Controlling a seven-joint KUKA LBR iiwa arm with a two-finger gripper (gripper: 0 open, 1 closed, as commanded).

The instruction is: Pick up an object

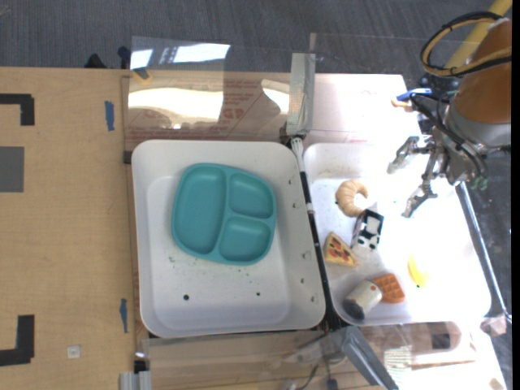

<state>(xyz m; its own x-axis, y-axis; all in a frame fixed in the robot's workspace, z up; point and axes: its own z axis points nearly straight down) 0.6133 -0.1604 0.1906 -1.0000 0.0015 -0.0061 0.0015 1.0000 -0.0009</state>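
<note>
Tan, curved toy croissant (353,195) looks light, stiff plastic; pinch across its middle. The hand (412,187) hangs spread open, holding nothing.

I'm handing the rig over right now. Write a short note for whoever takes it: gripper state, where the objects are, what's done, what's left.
Gripper: open, holding nothing, hovering over the upper right part of the right bin.
Objects, all in the right bin: croissant near the top left; black-and-white toy just below it; pizza slice by the left wall; orange piece and a small cylinder at the bottom; yellow piece to the right.
Left bin: teal divided plate.
Done: no pick yet.
Left: descend on one object, probably the croissant as nearest, close and lift.
</note>
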